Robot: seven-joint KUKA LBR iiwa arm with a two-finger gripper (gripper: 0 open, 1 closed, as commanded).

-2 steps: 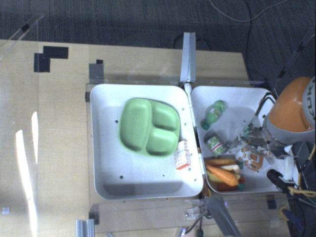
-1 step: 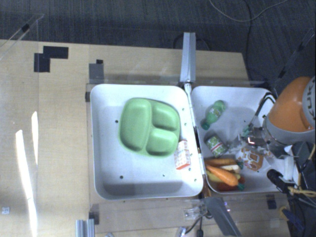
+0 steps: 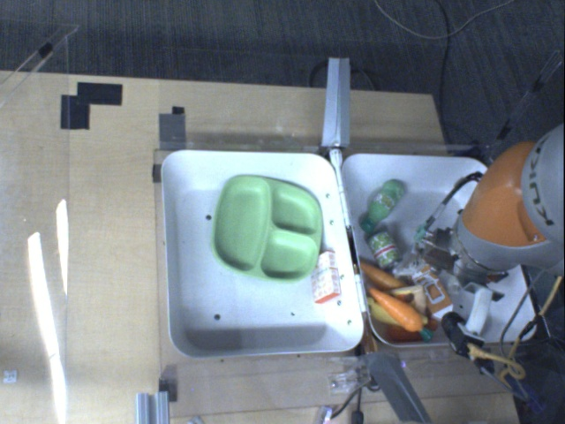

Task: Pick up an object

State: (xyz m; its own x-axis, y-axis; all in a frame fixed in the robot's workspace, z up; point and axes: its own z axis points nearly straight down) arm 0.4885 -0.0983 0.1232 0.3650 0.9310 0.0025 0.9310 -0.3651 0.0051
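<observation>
Gripper [image 3: 430, 276] is down in the right bin [image 3: 459, 170], over the clutter of carrots [image 3: 399, 311] and a green bottle [image 3: 381, 247]. Cannot tell its state (wrist hardware hides it). Nothing visibly lifted, so the pick looks unfinished. Left bin [image 3: 185, 263]: green divided tray [image 3: 267, 226], small carton [image 3: 327, 282], both untouched.

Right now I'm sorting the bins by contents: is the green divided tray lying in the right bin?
No, the green divided tray lies in the left bin, while the right bin holds bottles and carrots.
</observation>
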